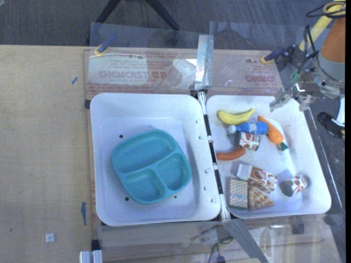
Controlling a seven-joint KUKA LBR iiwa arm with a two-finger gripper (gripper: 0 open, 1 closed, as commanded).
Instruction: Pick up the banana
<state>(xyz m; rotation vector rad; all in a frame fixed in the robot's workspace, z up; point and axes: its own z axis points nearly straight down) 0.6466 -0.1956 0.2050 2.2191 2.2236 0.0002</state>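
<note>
Banana [236, 115] lies at the far end of the right bin [318, 169], near the divider between the two bins, curved like a shallow smile with both tips turned up toward the far rim. Your gripper [293, 92] sits at that bin's far right corner, over the rim and well apart from the fruit; I cannot tell from this view whether the jaws are apart or together, and nothing shows between them.

Judge the banana as a toy: light, stiff, with a smooth skin that will likely slip if you pinch it off-centre. It should not bruise or break, so a firm squeeze is safe. Take it across the thick middle of the curve, jaws closing on its two long sides, not on the tapered ends where it would squirt out.

Mind the neighbours. A blue and white bottle [251, 128] lies just beside the banana on its near side, almost touching, and an orange carrot [272, 129] sits near the right tip. A small can [249, 141] and a sausage [230, 154] lie further toward you. Come down from above on the banana's left half, where the bin floor around it is barest. The teal tray [151, 166] in the left bin [104, 147] plays no part.
</note>
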